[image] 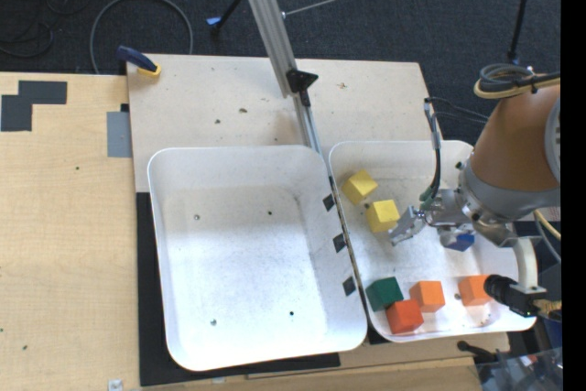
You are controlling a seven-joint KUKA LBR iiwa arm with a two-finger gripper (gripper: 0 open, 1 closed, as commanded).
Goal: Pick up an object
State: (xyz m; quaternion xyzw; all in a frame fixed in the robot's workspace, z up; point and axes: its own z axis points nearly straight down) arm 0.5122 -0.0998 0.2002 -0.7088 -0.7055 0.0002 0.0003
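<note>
You have the arm [517, 156] reaching in from the right over the right bin [458, 153], its gripper [406, 227] low near the bin's middle. You cannot tell from this angle how the claw is set; nothing can be seen gripped in it. A yellow block [384, 215] lies just beside the gripper tip, on its left, close enough that touching or apart is unclear. A second yellow block [360, 187] sits a little up and left of the first, near the wall between the bins. Along the near edge you have a green block [384, 293], a red-orange block [404, 316] touching it, an orange block [428, 294] just beside those, and another orange block [472, 289] farther right. A small blue thing [461, 241] shows under the wrist, partly hidden. The left bin [247, 162] stands alongside.
</note>
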